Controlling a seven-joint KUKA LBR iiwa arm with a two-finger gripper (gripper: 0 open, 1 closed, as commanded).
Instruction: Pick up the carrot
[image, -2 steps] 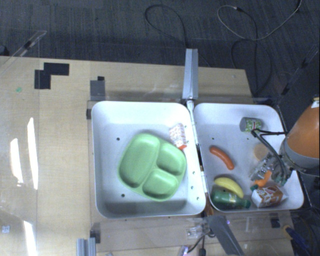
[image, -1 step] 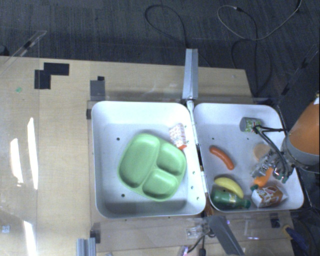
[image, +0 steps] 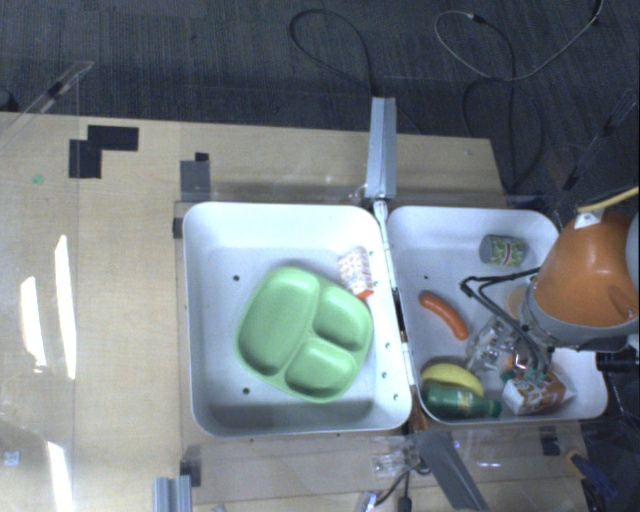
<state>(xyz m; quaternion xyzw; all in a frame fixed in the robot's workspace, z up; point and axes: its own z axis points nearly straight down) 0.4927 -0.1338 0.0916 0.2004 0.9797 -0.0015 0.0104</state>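
Camera view: the carrot (image: 444, 313) is lying slantwise on the floor of the right bin (image: 440, 228), clear of everything around it. The end effector (image: 497, 345) is hanging low just to its right, above the clutter, and nothing is sitting in it; whether it is released or clenched, I cannot tell. Below, a lemon (image: 452, 377) and green bottle (image: 458, 402) are crowding the near wall; a can (image: 502, 250) is sitting farther back. This looks like the approach step. Next, shifting left over the carrot, aligning across it, then descending.
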